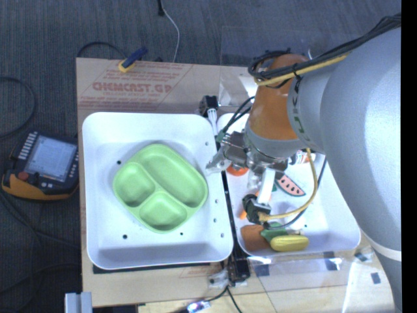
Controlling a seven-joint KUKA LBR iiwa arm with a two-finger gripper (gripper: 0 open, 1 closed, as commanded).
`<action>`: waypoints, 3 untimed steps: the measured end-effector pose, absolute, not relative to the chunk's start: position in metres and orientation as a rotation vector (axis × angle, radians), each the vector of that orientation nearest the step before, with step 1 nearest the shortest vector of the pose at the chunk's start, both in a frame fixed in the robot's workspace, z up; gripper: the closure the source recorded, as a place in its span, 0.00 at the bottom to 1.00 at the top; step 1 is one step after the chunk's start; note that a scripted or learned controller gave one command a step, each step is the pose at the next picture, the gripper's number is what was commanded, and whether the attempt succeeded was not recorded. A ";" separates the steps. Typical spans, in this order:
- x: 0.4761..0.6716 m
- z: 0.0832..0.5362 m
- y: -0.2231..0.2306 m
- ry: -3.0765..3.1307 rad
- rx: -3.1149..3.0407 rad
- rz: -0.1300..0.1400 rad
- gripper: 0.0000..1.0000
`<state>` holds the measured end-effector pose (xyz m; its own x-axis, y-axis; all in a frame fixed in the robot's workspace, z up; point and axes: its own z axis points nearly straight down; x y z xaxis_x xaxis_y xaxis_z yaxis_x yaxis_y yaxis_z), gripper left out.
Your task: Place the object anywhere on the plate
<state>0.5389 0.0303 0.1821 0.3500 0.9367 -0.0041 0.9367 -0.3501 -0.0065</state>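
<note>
Pretty clearly a robotics lab. Teach pendant (42, 165) lying on grey carpet (65, 18), big arm (371, 142) over white bins (98, 175) on cardboard (130, 87).

Dark grey carpet (39, 31); cardboard sheet (130, 87); perhaps teach pendant (42, 165) at left.

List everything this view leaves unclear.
Camera view:
- Gripper: what it grips, if anything; the arm covers it.
- Right bin: far part hidden beneath the arm.
- Orange thing: mostly under the gripper, unidentifiable.
- Brown thing: too small and blurred to identify.
</note>
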 end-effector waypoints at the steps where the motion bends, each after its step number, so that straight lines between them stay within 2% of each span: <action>1: 0.538 0.190 0.030 -1.790 -2.575 0.020 1.00; 2: 0.538 0.190 0.030 -1.789 -2.575 0.020 0.00; 3: 0.538 0.190 0.030 -1.789 -2.575 0.020 0.00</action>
